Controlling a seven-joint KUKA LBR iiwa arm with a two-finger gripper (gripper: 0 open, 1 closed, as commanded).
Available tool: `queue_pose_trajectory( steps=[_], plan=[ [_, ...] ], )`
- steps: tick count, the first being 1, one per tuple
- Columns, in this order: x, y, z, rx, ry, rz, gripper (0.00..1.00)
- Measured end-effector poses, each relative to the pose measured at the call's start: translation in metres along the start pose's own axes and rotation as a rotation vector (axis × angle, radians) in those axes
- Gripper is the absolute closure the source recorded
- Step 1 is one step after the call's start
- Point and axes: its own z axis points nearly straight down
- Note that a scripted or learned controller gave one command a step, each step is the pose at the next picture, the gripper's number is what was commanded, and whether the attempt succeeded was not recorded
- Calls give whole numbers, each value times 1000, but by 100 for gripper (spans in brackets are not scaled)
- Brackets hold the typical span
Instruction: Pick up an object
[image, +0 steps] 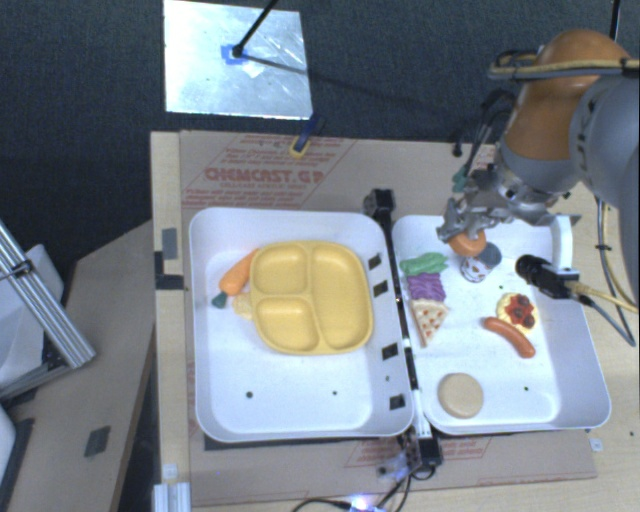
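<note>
The gripper (466, 232) hung over the far part of the right bin (580, 350) with a small orange object (467, 243) pinched between its fingers, lifted just above the bin floor. Beside it lay a grey-and-white piece (480, 262), too small to identify. The bins sat on a cardboard sheet (262, 170) over the pale bench; dark carpet lay beyond. In the left bin, a yellow divided tray (305, 297) partly covered a toy carrot (237, 272)

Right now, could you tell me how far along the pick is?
Done: the gripper is over the right bin, with a small orange object at its tip. Whether it is gripped or lifted is unclear. Left: raising it clear. The hot dog and pizza slice lie untouched.
</note>
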Motion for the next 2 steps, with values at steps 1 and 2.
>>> queue_pose_trajectory(
  steps=[1, 2],
  plan=[
    [1, 8, 2, 0, -1, 0, 100],
    [-2, 6, 1, 2, -1, 4, 100]
  ],
)
